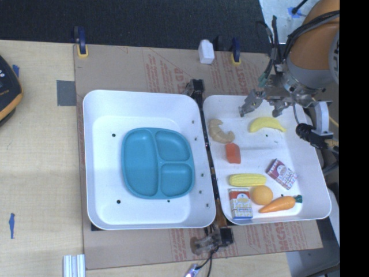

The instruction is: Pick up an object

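White plastic: two shallow bins side by side on the bench; the left bin (pixel 98 154) bears a blue tray, the right bin (pixel 314 160) bears all the small things.
My gripper (pixel 266 106): it hangs over the far end of the right bin, fingers spread open, with nothing between them.
Nearest thing: the banana (pixel 266 124), yellow, smooth and curved, just beside my fingertips on the near side; I judge it is not touched.
Progress: I judge the task is at its beginning. Nothing is lifted, every object lies on the bin floor. What is left: to come down on one object, to close, to raise it.
Blue tray (pixel 157 161): matte plastic, rounded corners, three compartments.
Pale piece (pixel 220 133): beige, lumpy, irregular form, near the left wall of the right bin.
Red block (pixel 232 153): small, almost square, just below the pale piece.
Corn (pixel 247 179): yellow, long, lying flat.
Orange (pixel 261 194): round, it touches the corn from below.
Carrot (pixel 279 203): orange cone with a green end, at the near rim.
Two small packets: one box (pixel 241 203) beside the orange, one red and white packet (pixel 281 173) lying tilted; both flat, printed.
Handling judgement: the banana is narrow and well apart from the others, so it looks the easiest to close on.
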Controlling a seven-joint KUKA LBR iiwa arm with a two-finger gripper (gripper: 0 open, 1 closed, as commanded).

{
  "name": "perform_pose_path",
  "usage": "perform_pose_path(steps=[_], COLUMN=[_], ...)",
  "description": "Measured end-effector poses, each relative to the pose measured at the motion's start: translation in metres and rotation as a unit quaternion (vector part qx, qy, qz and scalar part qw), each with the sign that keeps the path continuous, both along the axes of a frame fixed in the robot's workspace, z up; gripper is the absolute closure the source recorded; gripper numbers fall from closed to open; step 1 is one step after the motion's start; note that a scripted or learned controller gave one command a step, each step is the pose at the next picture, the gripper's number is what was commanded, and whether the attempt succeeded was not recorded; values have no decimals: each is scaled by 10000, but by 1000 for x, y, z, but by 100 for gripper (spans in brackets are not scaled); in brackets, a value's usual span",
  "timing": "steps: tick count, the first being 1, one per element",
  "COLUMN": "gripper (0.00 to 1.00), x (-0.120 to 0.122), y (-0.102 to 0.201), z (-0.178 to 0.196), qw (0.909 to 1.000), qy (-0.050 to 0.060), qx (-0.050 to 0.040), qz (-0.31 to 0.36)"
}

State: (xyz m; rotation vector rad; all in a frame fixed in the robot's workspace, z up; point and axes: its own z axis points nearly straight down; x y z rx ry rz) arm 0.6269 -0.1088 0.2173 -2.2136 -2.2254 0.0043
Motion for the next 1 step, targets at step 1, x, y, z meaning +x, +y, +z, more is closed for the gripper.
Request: perform_pose_path(steps=[1], gripper=[0], x=[-19], y=[10], z=[-100], qw=[10000], qy=[11], qx=[-3], qz=[-3])
